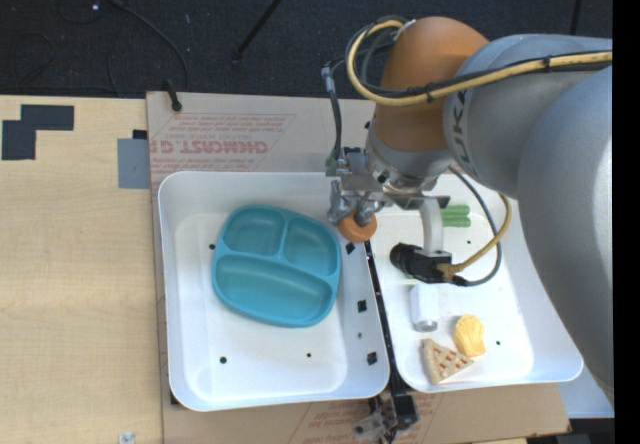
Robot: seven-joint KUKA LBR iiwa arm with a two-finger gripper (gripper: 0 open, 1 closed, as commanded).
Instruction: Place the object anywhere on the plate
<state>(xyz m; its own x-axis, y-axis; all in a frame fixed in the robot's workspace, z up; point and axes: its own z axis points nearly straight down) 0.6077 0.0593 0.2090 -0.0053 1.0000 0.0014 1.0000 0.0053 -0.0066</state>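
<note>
status: we've got the tool (356, 215) pinching a small orange object (356, 227) mid-frame | spot: just past the teal plate (277, 263)'s upper-right rim, over the bin divider | left: looks like carry it over, drop it

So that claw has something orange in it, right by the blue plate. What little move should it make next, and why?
Probably a short shift toward the view's left. The gripper holds a small orange object above the seam between the two bins, just past the blue plate's right edge. Released here, it could miss the plate.
</note>
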